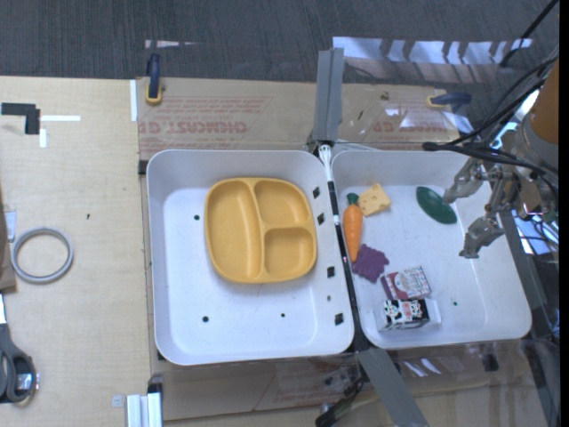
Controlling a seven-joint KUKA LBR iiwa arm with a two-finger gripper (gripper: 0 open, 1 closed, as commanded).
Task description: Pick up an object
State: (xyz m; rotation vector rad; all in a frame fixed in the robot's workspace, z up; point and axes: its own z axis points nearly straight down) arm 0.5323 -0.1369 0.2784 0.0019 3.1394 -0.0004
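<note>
Gripper at right edge of frame, over right bin, fingers apart, nothing btwn them. Green leaf just left of it; carrot, cheese, cartons further left/lower.

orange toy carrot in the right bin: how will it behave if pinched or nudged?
The orange toy carrot with a green top is long and tapered, so it would probably roll or pivot when nudged. It looks smooth and could slip from a pinch near its tip. It lies beside the right white bin's left wall, leaving little finger room.
</note>
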